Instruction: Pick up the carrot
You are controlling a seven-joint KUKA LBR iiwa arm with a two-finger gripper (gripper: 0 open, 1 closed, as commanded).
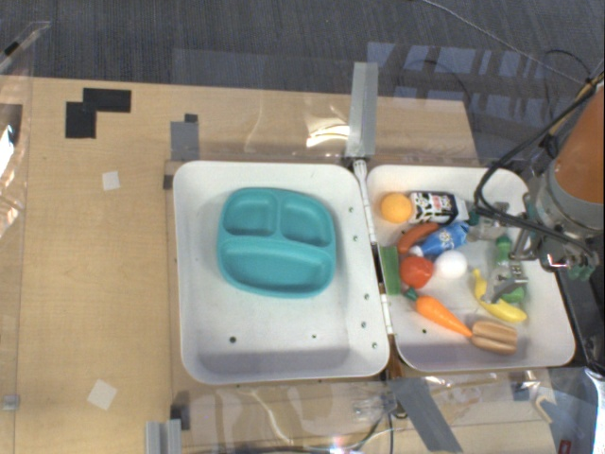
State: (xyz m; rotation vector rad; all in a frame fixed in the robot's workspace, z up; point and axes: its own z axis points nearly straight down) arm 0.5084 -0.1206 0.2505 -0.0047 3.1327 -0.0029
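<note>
Camera view: The carrot [442, 316] lies flat in the right bin [553, 353], toward the bin's front, tip pointing at the hot dog [494, 336] just beside it. A tomato [416, 271] sits just behind the carrot's thick end; a white ball [453, 265] lies near, further back. The gripper [511, 277] hangs to the carrot's right, above a banana [498, 303], apart from the carrot; whether it is parted or closed cannot be told, and nothing is visibly held. Judgement: the carrot's length is reachable from above, though crowded neighbours leave little clearance. The teal plate [277, 241] occupies the left bin [198, 282], well apart from the carrot.
</note>
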